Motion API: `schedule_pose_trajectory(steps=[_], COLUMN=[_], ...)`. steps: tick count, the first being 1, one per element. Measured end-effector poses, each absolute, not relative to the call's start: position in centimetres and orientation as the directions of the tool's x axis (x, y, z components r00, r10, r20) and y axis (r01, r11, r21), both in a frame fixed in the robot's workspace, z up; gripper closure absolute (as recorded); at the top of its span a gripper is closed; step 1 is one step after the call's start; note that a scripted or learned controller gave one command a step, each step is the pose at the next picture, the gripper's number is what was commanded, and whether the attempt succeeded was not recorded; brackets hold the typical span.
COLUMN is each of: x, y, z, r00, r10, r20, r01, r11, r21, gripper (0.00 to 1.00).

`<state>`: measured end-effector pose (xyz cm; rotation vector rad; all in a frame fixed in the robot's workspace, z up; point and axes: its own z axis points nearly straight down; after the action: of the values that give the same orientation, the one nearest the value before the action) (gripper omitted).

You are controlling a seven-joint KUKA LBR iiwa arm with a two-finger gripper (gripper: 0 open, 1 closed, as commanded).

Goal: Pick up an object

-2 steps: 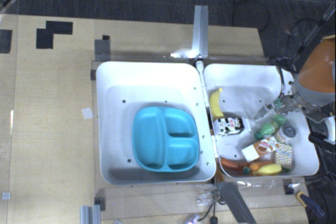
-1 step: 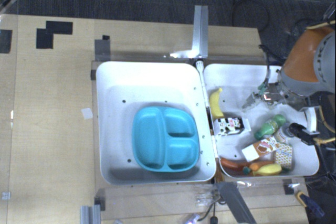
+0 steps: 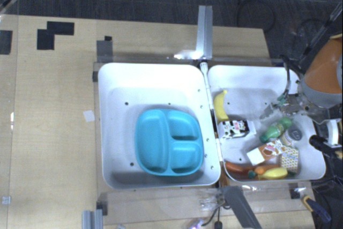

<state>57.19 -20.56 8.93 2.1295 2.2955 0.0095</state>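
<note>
The pincer (image 3: 283,106) hovers in the right bin (image 3: 252,79), its state impossible to tell. A green bottle (image 3: 274,131) lies just below it, near a banana (image 3: 220,105).

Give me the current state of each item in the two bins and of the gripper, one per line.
Blue tray: flat, right way up, in left bin.
Banana: lying against right bin's left wall.
Black-and-white box: lying flat.
Green bottle: on its side, beside gripper.
Carrot: lying along near wall.
Lemon: resting in near corner.
Gripper: low over right bin, holding nothing visible.
</note>
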Motion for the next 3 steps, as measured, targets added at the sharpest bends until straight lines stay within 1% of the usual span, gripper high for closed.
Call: schedule_pose_trajectory(steps=[1, 2, 3], x=[61.1, 57.8, 58.7], y=[-19.9, -19.5, -19.5], z=[8.8, 8.9, 8.8], r00=[0.267, 0.260, 0.382], r10=[0.964, 0.965, 0.924], r20=[0.007, 0.001, 0.004], r01=[0.964, 0.965, 0.924], r11=[-0.267, -0.260, -0.382], r21=[0.007, 0.010, 0.006], gripper=[0.00, 0.00, 0.00])
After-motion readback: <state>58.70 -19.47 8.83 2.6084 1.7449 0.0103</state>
